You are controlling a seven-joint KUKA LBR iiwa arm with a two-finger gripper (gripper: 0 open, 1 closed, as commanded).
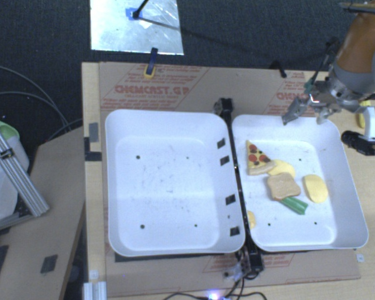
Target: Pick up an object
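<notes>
Gripper (307, 109) above the right bin's (337, 230) far rim, fingers spread and holding nothing, pizza slice (257, 157) with red dots, tan toast (282, 185), yellow lemon-like piece (315, 188), green stick (294, 204) clustered in that bin, left bin (122, 167) beside it

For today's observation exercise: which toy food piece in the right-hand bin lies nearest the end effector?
The triangular pizza slice with red pepperoni dots, at the group's upper left, closest to the end effector.

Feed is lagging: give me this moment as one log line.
gripper: above right bin's far rim, holding nothing | pizza slice, bread, green piece: in bin | step: pick pending
</notes>
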